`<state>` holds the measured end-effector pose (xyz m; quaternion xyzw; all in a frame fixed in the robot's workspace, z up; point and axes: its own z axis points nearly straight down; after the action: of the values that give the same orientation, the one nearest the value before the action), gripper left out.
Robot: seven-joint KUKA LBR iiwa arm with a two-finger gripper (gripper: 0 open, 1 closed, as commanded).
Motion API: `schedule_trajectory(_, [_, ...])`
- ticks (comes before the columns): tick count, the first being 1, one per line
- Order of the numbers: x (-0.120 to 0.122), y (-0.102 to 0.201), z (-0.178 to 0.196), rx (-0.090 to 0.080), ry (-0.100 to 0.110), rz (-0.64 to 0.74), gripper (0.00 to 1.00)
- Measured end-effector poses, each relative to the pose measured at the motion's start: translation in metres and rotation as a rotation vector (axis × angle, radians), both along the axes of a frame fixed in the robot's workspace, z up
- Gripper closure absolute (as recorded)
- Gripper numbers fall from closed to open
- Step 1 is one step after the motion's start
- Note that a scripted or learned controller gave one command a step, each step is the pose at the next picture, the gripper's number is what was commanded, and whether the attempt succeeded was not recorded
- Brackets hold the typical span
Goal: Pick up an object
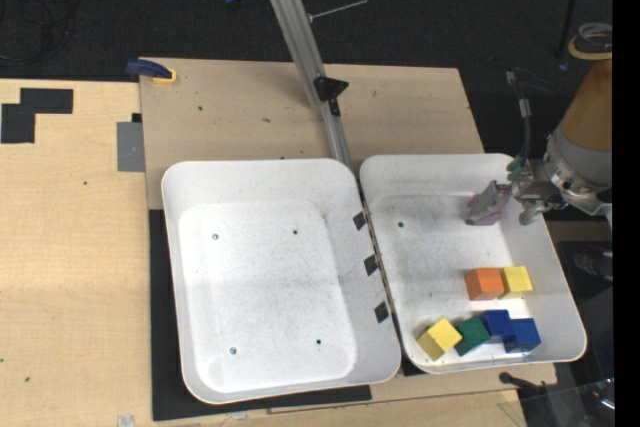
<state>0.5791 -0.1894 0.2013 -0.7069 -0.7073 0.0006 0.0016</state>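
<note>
While the wooden bench carries two shallow white bins side by side, the left bin lies toward its left edge and the right bin toward its right edge. From the right, the grey arm reaches over the right bin's far rim. Its pincer sits low over that bin's far half; whether it is wide or narrow cannot be told. Along the right bin's near edge lie a blue block, a green block and a yellow block, close together. Just beyond them an orange block touches a smaller yellow block.
</note>
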Motion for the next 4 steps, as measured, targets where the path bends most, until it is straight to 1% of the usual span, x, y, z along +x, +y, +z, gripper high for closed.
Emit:
schedule_trajectory(1, [0.000,0.000,0.000,0.000,0.000,0.000,0.00])
schedule_trajectory(2, [-0.006,-0.007,-0.048,0.000,0.005,-0.001,0.00])
schedule_trajectory(3, [-0.008,-0.007,-0.092,0.001,0.005,-0.002,0.00])
schedule_trajectory(4, [-0.008,-0.006,-0.110,-0.001,-0.001,-0.003,0.00])
